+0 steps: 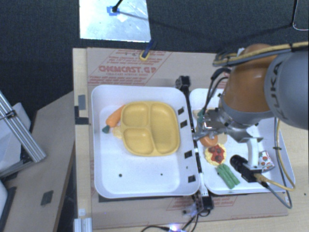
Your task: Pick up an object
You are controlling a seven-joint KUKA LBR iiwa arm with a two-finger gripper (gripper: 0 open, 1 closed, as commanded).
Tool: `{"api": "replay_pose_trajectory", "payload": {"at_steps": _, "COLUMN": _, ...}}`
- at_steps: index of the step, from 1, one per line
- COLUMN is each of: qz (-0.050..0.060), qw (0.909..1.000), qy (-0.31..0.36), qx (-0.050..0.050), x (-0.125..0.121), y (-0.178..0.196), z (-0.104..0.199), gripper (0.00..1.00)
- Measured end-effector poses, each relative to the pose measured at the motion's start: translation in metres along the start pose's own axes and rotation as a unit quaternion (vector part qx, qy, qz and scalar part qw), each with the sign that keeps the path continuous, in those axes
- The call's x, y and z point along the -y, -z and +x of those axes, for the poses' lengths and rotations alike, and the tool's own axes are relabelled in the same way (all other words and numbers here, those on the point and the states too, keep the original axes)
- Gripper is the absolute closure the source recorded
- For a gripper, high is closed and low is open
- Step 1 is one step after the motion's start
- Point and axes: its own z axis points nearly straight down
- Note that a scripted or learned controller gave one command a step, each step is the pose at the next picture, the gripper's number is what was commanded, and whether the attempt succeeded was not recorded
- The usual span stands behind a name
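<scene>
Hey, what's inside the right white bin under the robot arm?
In the right bin, an orange piece, a yellow and red toy food and a green piece are visible. The arm covers the bin's upper part, hiding whatever lies there.

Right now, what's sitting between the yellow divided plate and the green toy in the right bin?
In the camera view, the raised divider where the two bins meet lies between the yellow plate and the green toy, plus a yellow-and-red toy food piece.
</scene>
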Motion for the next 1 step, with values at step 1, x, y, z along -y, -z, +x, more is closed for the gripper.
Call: {"api": "replay_pose_trajectory", "payload": {"at_steps": 1, "qz": 0.001, "qw": 1.0000, "qy": -0.002, "qx": 0.001, "x": 0.0058, "y": -0.0129, "z": -0.0143, "gripper": 1.00}}
